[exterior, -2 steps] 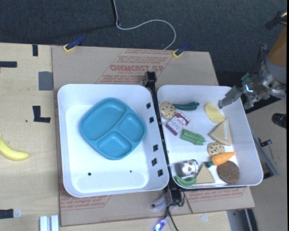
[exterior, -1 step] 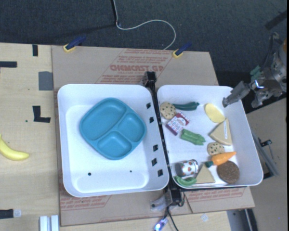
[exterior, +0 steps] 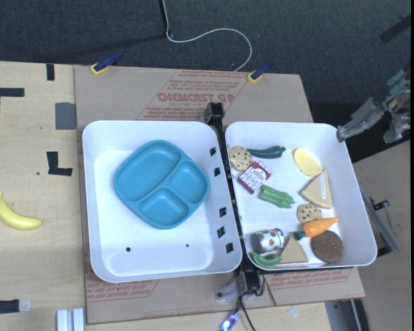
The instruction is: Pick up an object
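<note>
The pincer (exterior: 348, 129), whose grip state I cannot tell, hangs off the right bin's (exterior: 355, 185) far corner, so this looks like the approach, with the yellow chip (exterior: 307, 161) just below-left of it needing a descent.

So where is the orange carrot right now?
The carrot lies in the right bin, toward its front right corner, just below a cookie and above the round brown patty.
</note>
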